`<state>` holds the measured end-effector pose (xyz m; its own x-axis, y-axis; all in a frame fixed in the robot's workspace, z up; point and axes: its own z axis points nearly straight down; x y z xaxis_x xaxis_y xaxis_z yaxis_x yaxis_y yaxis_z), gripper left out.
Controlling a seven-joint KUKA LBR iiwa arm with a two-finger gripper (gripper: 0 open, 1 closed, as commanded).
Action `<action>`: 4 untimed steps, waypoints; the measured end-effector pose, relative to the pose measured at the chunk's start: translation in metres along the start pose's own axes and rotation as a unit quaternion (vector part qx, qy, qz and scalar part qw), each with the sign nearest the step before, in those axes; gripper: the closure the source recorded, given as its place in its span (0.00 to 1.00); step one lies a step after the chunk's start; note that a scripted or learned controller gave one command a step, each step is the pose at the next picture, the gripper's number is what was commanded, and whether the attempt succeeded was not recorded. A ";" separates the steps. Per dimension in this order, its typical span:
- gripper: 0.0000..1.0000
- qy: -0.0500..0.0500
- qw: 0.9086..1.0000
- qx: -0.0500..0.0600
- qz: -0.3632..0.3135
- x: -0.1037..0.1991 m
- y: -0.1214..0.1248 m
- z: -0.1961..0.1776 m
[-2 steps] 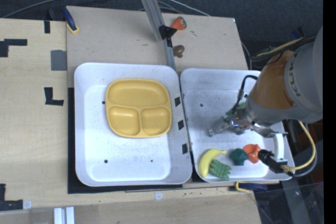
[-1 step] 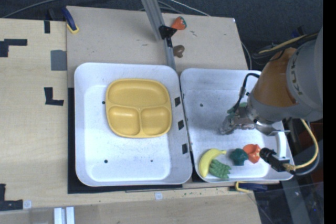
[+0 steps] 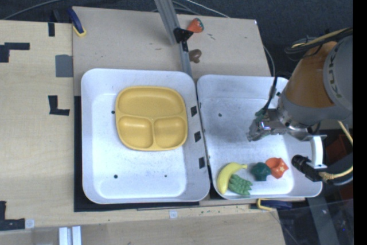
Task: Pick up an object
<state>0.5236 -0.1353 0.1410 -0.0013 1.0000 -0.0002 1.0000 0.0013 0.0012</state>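
Two white bins sit side by side on the table (image 3: pixel 132 26). The left bin (image 3: pixel 94 140) carries a yellow divided plate (image 3: pixel 152 117) in its upper half, well apart from the arm. The toys are bunched along the lower edge of the right bin (image 3: pixel 229 100): a banana (image 3: pixel 226 174), a green piece (image 3: pixel 239 185) touching it, a dark green piece (image 3: pixel 261 171) and a red-orange piece (image 3: pixel 277 167) (all candidates for the pick). The pincer (image 3: pixel 256 130) hangs at the right of the frame, above the toys and apart from them, pinching nothing; whether it is spread I cannot tell. Judgement: approach step, with a descent toward the lower edge needed.
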 end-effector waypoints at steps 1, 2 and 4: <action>1.00 0.000 1.000 -0.001 0.000 -0.005 -0.002 -0.044; 1.00 -0.001 1.000 -0.001 0.000 -0.005 -0.001 -0.091; 1.00 0.001 1.000 0.002 -0.003 0.110 0.021 -0.080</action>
<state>0.5439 -0.0248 0.2213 -0.0071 1.0000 0.0020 1.0000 0.0071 -0.0029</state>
